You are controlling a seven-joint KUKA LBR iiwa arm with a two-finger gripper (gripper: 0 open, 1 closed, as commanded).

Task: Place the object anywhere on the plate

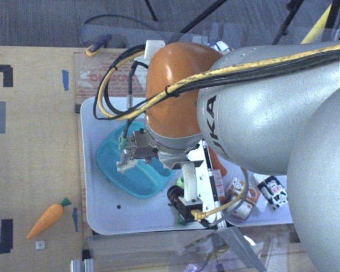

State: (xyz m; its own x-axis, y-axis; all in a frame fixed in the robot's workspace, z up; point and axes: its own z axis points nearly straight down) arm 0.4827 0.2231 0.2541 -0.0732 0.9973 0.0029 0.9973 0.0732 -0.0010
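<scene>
- The gripper [126, 158] hangs over the blue plate [110, 166], inside the white bin [102, 220]; I cannot tell its state.
- I cannot tell which object is the task's (a toy carrot [45, 220] lies on the bench [34, 152], left of the plate).
- Risk: if nothing is held, releasing here delivers nothing; the arm hides the plate's right side.

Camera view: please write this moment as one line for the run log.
arm: over the white bin | gripper: above blue plate | grasp: cannot tell | toy carrot: on bench, outside bin | placed: not confirmed
</scene>
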